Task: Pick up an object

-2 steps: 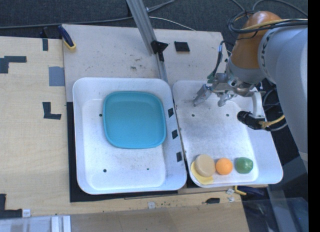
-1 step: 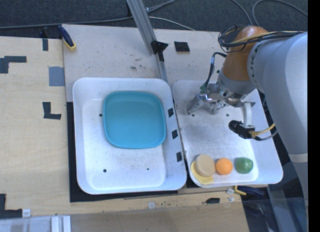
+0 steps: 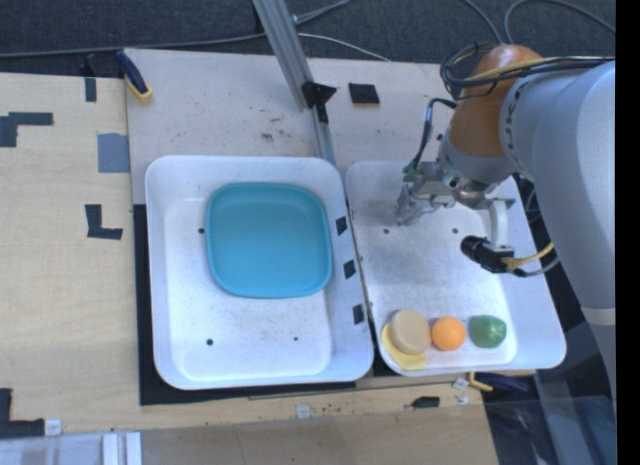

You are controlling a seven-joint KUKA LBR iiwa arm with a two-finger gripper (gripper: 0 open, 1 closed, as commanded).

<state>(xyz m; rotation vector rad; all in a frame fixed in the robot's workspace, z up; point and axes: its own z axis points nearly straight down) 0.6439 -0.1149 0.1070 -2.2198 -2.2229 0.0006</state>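
Camera view is showing the gripper (image 3: 409, 209) hovering over bare floor in the right bin (image 3: 440, 263), whether spread or pressed together I cannot tell; the beige disc (image 3: 409, 331), orange ball (image 3: 448, 333) and green ball (image 3: 487, 330) are resting well below it, probably gathered along the near wall

The arm (image 3: 560, 153) is running off the right edge, hiding the right bin's (image 3: 440, 273) far corner. The pincer (image 3: 412, 208) is too blurred to read. A yellow object (image 3: 400, 357) is lying mostly hidden under the tan round object (image 3: 409, 331).
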